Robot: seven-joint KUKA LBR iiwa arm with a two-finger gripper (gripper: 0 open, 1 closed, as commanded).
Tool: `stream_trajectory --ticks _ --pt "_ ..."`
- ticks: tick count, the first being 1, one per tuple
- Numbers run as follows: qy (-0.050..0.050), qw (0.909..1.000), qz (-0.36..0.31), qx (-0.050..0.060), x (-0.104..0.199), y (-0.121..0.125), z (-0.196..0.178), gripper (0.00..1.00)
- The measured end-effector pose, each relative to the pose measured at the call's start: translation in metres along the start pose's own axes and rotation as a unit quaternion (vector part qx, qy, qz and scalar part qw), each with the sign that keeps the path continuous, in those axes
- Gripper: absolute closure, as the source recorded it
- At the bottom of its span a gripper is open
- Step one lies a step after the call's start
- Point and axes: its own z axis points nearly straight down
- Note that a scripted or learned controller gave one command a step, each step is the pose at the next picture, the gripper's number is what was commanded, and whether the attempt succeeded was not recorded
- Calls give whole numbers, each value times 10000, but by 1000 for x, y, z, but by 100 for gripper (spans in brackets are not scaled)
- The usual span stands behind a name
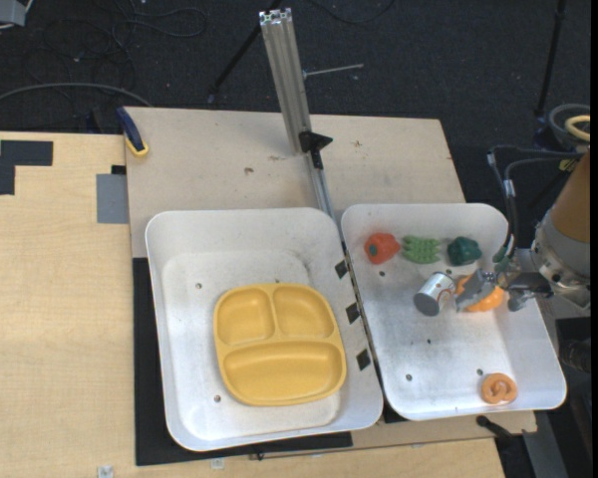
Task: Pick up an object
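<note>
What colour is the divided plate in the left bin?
Yellow. The divided plate shows best in the camera view, lying in the left bin.

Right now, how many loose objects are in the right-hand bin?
6: a red-orange piece, light green piece and dark green piece along the far side; a silver cup and orange piece mid-bin by the gripper; an orange ring near corner. The gripper may hide more.

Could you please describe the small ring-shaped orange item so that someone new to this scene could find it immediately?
Start at the right bin, the one without the yellow divided plate. Go to its near right corner, where the orange ring lies alone on the white floor. The red piece, green piece, dark green piece and metal cup all cluster toward the far side, and none is doughnut-shaped.
</note>
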Motion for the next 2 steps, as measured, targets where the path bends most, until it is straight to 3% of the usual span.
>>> stream_trajectory --ticks 2 --pt "0 10000 7 -2 -4 12 107 0"
